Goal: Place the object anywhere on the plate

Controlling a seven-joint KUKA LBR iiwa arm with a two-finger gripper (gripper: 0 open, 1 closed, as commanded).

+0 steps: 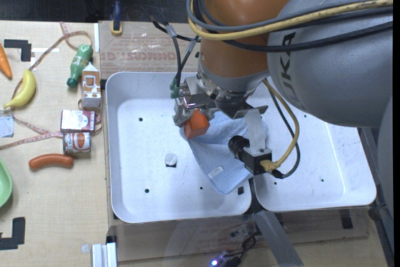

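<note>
2 white bins [125,197] sit under the arm; its gripper [190,115] grips an orange object [197,124] above a light blue plate [219,159]. Lowering gently and releasing over the plate's middle seems wisest.

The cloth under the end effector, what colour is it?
Light blue cloth, seen in the camera view, draped beneath the end effector.

The grey arm [325,47] reaches in, wrist pointing steeply downward.
</note>
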